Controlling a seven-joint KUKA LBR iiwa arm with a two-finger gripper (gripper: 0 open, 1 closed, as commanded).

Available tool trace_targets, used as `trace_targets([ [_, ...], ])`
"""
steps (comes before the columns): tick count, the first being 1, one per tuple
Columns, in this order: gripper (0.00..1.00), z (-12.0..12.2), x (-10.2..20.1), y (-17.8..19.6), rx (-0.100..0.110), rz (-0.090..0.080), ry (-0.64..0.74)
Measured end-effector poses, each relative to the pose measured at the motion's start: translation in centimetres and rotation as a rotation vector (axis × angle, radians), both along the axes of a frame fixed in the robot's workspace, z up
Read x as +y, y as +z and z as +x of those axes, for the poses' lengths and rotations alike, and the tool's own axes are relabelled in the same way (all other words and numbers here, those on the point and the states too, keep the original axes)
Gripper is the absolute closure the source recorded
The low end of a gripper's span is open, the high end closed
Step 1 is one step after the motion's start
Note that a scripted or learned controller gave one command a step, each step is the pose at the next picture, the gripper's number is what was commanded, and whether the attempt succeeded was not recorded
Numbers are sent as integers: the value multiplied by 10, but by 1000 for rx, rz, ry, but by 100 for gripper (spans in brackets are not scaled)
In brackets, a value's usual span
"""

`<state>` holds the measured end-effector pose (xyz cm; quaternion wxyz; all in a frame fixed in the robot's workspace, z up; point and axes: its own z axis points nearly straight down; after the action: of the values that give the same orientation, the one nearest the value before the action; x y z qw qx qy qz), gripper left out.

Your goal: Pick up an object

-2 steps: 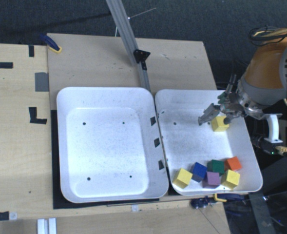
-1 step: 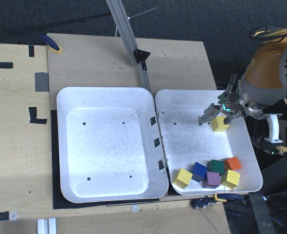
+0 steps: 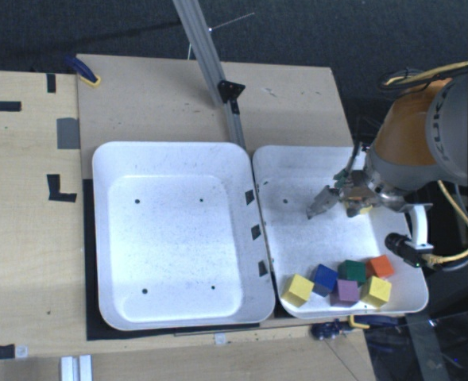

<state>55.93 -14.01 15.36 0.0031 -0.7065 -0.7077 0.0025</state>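
My gripper hung over right bin, jaws state unclear. Blocks clustered at near edge, apart from me; reach toward them judged necessary.

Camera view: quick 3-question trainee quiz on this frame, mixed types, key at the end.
1. True or false: the small coloured blocks lie in the left shallow white bin.
2. Which block lies farthest left in the cluster? A) yellow cube B) orange cube C) green cube
3. Fill in: the grey two-finger gripper hovers over the ___ shallow white bin.

Key: 1 false, they lie in the right bin's near corner; 2 A; 3 right.
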Motion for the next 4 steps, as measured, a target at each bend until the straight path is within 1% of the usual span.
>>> trace_targets([
  [1,0,-3,-5,-63,1,-1,-1],
  [2,0,-3,-5,-62,-5,-1,-1],
  [3,100,-3,-4,-52,-4,1,0],
  [4,100,1,4,6,-12,-2,1],
])
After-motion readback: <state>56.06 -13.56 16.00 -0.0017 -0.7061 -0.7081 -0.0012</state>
